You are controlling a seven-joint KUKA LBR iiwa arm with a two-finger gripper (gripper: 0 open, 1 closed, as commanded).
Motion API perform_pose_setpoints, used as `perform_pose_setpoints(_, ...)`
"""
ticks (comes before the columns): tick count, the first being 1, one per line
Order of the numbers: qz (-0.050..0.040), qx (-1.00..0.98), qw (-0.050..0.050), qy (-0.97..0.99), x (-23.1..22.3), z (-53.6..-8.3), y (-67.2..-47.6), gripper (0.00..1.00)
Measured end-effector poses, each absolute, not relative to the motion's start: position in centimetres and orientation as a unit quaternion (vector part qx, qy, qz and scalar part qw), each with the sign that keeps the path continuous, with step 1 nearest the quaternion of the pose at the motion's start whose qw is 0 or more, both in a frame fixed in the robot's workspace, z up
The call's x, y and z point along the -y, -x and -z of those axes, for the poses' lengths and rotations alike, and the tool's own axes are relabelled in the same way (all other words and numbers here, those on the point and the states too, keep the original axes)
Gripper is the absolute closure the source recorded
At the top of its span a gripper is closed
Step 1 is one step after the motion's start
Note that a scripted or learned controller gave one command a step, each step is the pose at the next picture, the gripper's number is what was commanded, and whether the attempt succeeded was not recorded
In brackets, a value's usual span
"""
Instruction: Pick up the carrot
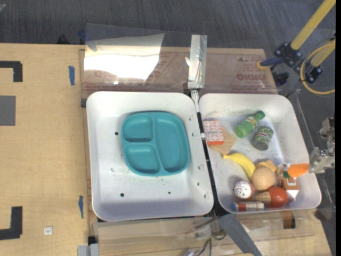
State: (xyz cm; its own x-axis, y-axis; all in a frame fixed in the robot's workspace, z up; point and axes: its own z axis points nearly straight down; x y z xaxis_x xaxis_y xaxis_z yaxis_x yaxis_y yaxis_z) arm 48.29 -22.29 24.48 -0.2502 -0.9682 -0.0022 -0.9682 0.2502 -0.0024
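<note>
The small orange carrot point(298, 169) lies near the right wall of the right-hand shallow white bin point(292, 106), its tip pointing toward the bin's right rim and its blunt end meeting a small orange-and-white box point(289, 182) just below it. At the carrot's right end, by the view's right side, is the grey two-finger gripper point(320, 163) — pale metal parts sit right against the carrot's tip, but whether the claw is open, closed or gripping the carrot cannot be told from this angle.

To the carrot's left sits a round tan bread roll point(263, 178), with a smaller tan piece point(268, 166) just above it. Below the box rests a red tomato point(278, 196), and beside that a white speckled egg-shaped ball point(242, 189). A red-and-white tube point(248, 207) lies along the bin's near wall. A yellow banana point(243, 162) curves from the bin's middle toward the roll. Further up are a green plastic bottle point(249, 124) and a dark green can point(262, 136) — the two nearly touching. A red-and-white carton point(213, 132) lies near the bin's left wall on a tan cracker-like slab point(227, 141).

The left-hand white bin point(101, 143) holds a teal three-compartment plate point(155, 143).
</note>
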Motion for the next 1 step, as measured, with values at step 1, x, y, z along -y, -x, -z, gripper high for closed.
perform_pose_setpoints(1,-0.0019,-0.766,0.002,0.643,16.31,-20.40,-48.11,1.00)
